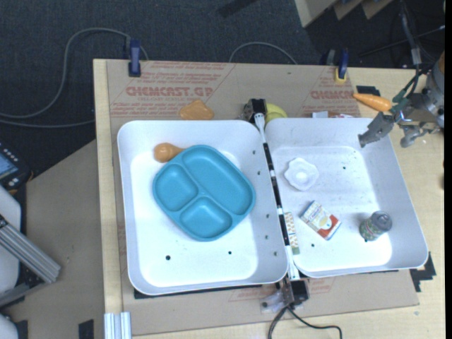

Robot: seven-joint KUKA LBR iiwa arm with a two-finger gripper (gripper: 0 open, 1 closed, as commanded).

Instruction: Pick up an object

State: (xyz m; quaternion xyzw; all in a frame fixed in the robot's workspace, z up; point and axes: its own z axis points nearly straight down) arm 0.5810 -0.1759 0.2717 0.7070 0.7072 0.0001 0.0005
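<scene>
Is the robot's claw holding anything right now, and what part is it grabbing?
No. The gripper hangs open over the right bin's far corner, with nothing between its fingers.

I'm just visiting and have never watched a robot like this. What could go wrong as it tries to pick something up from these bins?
The gripper hangs over the right bin's far corner, away from the objects, so it may grab nothing. The white piece nearly matches the bin and could be misjudged. The small carton lies flat and might slide instead of lifting.
</scene>
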